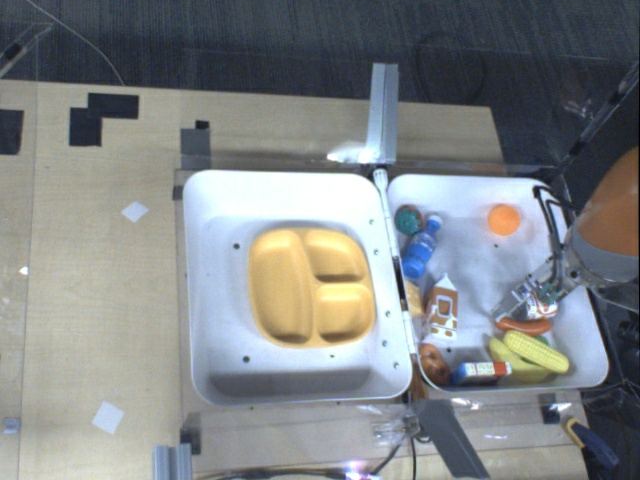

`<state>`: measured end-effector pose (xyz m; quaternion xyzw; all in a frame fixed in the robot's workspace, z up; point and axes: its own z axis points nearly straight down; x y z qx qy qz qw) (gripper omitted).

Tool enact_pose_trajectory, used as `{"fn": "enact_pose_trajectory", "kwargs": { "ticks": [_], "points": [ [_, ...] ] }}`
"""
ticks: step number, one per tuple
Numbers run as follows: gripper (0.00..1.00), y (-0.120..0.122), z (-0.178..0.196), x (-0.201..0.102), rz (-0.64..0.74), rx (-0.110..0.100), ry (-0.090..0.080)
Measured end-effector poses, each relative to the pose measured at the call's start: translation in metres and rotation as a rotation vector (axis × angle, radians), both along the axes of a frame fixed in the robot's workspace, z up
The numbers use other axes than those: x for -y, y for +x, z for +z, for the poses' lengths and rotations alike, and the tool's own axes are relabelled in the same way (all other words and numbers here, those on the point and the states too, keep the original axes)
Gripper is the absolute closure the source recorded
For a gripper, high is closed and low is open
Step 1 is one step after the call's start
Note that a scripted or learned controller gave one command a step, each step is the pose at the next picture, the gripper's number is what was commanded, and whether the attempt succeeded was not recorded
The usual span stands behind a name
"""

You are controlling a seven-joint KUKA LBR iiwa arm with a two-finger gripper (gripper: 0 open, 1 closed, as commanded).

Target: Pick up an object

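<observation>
My gripper is low in the right bin, near its right wall. It sits just above a red chili-like piece, either touching it or very close. A yellow corn cob and a banana lie just in front of that. An orange ball rests at the back of the bin. A teal ball and a blue bottle lie by the left wall. A small carton, a brown round item and a red-and-blue tube sit toward the front.
The left bin holds a yellow divided tray. The arm enters from the right over the right bin's edge, with a black cable looping beside it. A metal post stands behind the bins.
</observation>
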<state>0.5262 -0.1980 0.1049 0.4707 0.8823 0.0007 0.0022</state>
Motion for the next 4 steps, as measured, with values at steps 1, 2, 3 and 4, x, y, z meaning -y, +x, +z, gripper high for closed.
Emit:
{"fn": "enact_pose_trajectory", "kwargs": {
  "ticks": [1,2,3,4],
  "points": [
    [0.0,0.047,-0.016,-0.048,-0.276,0.01,0.002],
    [0.0,0.054,-0.015,-0.105,-0.099,0.011,0.0],
    [0.0,0.106,-0.017,-0.078,-0.103,0.007,0.0],
    [0.0,0.125,-0.017,-0.099,-0.122,0.001,-0.005]
  ]
}}
